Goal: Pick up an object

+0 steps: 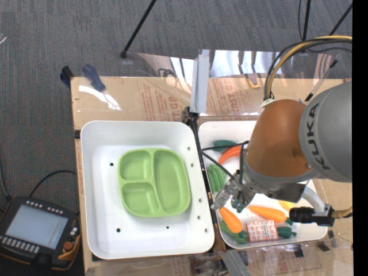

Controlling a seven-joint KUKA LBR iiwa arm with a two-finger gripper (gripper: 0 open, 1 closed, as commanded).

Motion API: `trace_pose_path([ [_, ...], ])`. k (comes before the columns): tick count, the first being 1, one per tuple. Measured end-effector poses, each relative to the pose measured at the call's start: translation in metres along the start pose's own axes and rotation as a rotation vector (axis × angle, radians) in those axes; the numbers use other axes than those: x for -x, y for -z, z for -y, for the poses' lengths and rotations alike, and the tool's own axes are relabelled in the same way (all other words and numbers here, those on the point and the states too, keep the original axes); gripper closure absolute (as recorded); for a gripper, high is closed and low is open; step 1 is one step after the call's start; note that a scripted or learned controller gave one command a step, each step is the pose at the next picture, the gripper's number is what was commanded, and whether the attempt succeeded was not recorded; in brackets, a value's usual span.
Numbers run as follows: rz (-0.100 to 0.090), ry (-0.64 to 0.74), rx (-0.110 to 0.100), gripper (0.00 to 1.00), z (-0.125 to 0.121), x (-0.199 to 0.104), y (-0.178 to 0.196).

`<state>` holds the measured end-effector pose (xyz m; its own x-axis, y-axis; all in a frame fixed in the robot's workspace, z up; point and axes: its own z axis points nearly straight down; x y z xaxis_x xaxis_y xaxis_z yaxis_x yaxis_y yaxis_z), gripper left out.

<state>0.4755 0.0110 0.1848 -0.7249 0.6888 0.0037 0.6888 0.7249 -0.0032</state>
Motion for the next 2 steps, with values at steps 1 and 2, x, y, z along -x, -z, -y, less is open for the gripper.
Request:
trace_pose_path([
  [1,0.006,-0.065,0.005,1.0,-0.056,0.05,0.074],
  [2,-0.004,0.052,-0.005,1.0,-0.021,-0.021,-0.002],
])
